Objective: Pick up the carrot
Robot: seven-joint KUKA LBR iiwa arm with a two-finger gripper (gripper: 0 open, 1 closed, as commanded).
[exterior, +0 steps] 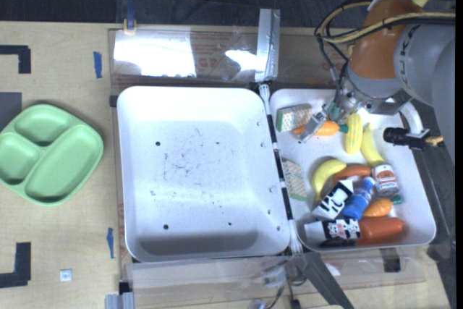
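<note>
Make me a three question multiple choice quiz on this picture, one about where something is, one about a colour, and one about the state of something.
1. Where is the carrot?
A. In the left bin
B. In the right bin, near its far edge, by the gripper
C. On the green tray

2. What colour is the divided tray on the bench to the left of the bins?
A. Green
B. Red
C. Blue

3. How does the carrot stand with the gripper?
A. It hangs in the air above the left bin
B. It sits on the green tray, far from the gripper
C. It lies low in the right bin with the gripper down at it

Answers: 1 B, the orange carrot lies in the right bin near its far wall. 2 A, the tray is pale green. 3 C, the gripper reaches down right at the carrot's end in the bin.
</note>
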